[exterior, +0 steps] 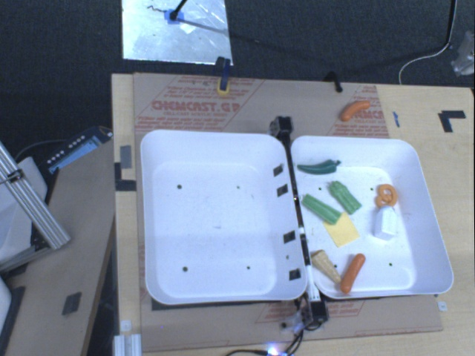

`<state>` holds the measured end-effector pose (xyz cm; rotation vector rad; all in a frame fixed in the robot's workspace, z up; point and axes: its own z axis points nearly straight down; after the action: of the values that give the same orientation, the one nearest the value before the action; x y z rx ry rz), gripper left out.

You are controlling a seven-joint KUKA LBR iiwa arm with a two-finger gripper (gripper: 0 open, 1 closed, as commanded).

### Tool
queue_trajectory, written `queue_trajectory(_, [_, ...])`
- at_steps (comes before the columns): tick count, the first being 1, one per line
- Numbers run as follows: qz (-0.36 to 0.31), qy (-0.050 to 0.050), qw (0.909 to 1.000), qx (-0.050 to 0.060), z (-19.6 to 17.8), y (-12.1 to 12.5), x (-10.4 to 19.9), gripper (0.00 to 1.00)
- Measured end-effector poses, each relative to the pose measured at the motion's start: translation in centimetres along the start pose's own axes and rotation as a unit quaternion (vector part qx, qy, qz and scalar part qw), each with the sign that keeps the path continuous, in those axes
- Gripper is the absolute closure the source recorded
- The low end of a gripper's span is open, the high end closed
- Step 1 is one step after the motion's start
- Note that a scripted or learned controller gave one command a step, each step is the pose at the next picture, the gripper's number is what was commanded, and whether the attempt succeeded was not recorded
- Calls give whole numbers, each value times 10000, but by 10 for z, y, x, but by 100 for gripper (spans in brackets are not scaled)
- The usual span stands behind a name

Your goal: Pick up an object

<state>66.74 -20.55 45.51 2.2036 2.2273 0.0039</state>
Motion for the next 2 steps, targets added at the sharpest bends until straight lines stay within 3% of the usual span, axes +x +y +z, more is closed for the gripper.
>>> queue_trajectory(1, [24, 26, 10000, 55, 67, -26, 53, 100])
queue_trajectory(2, [49, 7, 10000, 10, 50, -7, 21, 100])
